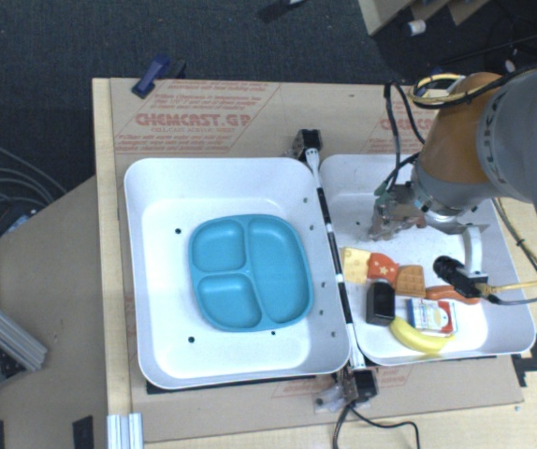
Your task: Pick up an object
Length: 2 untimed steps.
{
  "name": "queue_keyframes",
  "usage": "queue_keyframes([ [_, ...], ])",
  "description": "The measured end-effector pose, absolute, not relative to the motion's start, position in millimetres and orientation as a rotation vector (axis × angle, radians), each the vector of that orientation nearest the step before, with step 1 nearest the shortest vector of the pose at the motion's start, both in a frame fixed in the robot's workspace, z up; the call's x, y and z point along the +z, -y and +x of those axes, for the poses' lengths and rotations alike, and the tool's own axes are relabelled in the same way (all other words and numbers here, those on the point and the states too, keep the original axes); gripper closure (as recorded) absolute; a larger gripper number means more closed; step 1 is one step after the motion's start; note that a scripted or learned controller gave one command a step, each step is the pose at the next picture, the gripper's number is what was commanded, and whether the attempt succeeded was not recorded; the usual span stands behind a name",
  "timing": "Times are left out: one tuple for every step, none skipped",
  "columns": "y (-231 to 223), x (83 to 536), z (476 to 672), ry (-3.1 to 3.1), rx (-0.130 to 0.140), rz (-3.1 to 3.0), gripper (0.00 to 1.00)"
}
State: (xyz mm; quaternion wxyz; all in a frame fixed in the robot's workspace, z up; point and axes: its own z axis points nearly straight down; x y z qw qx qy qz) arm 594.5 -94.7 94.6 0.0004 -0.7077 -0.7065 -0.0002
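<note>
The objects lie in the right bin (507, 340), close to its front edge. A yellow banana (416, 337) lies curved at the front. Just behind it are a black block (382, 302), a white card (434, 316) and an orange-brown piece (395, 271).

The grey arm (521, 129) enters from three o'clock and bends toward nine o'clock, its orange band (456, 143) sitting just above the wrist. The wrist points steeply downward, and the gripper (387, 224) hangs below it at about seven o'clock from the band, its dark metal parts blurred together.
</note>
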Motion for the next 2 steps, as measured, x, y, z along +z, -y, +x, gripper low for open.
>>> queue_keyframes([
  [95, 94, 594.4, 2.219, 0.0, -2.222, 0.0],
  [113, 84, 514.7, 2.219, 0.002, -2.222, 0.0],
])
